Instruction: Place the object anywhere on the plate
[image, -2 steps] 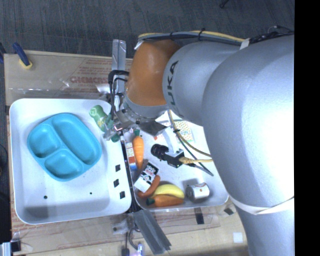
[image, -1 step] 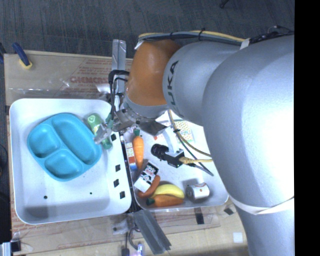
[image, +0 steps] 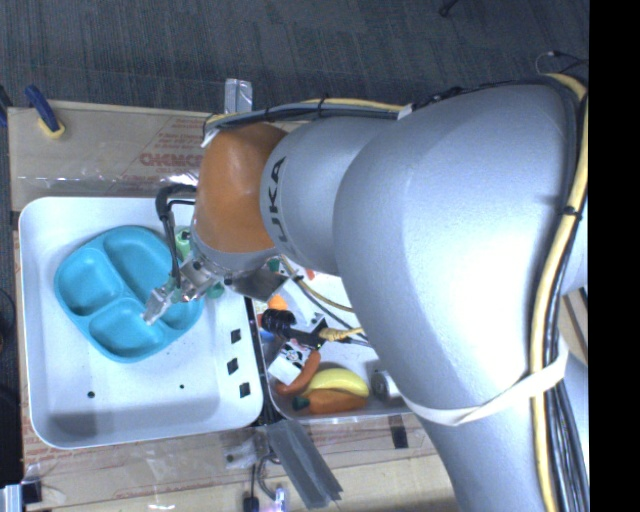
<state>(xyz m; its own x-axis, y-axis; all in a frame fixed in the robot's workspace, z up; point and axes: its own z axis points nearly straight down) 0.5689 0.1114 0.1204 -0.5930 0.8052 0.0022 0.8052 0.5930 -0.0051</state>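
Note:
A light blue plate with three compartments lies in the left white bin, toward its far left. My gripper hangs over the plate's right rim, above the near right compartment. A small green piece shows just behind the gripper's tip, and I cannot make out what it is or whether it is held. The grey arm with its orange band covers most of the right bin.
In the right bin, under the arm, lie a yellow banana, an orange-brown item, a red piece and a small orange piece. Black marks dot the left bin's right wall.

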